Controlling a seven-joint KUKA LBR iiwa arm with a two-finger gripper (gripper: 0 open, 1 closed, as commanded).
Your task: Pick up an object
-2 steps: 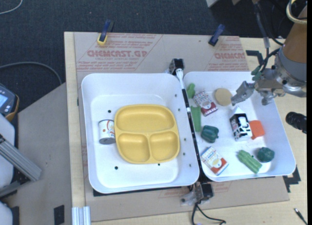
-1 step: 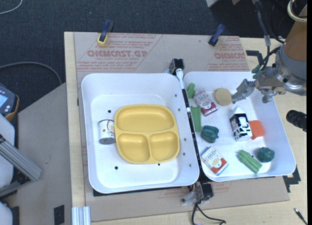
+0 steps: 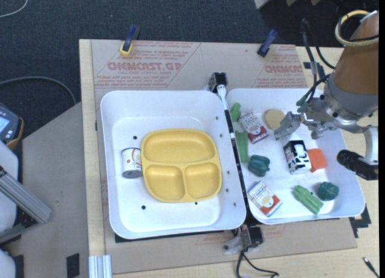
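Nearest candidate: a small black-and-white printed carton (image 3: 295, 156) lies in the right shallow white bin (image 3: 355, 201), just below the end effector (image 3: 301, 123) in the camera view, with an orange block (image 3: 317, 160) touching its right side.
Direction from end effector: the carton sits toward the near edge of the bin from the grey metal fingers; a tan round disc (image 3: 274, 118) lies just to their left.
Long axis of carton: roughly up-and-down in the view, slightly tilted.
Other things in the right bin: a red-and-white packet (image 3: 257, 131), a long light-green stick (image 3: 242, 145) beside the bin's left wall, a dark green pepper-shaped toy (image 3: 258, 163), a small white-and-orange box (image 3: 264, 198), a green ridged pickle-like piece (image 3: 307, 199) and a dark green lumpy ball (image 3: 328, 191) near the front right corner.
Left bin: the left shallow white bin (image 3: 114, 168) holds a yellow three-compartment plastic tray (image 3: 180, 165) with a small printed can (image 3: 130, 163) on its side, touching the tray's left edge.
Arm: the grey arm with the orange band (image 3: 355, 66) reaches in over the right bin, well apart from the left bin, so things on the right are the nearer choices.
End effector state: grey linkage parts show above the carton, but whether it is released or clenched I cannot tell; nothing is visibly grasped.
Judgement: a short drop toward the carton looks the likeliest move, though the orange block crowding it could spoil the grip.
Surface: a board-covered bench (image 3: 180, 66) carries both bins.
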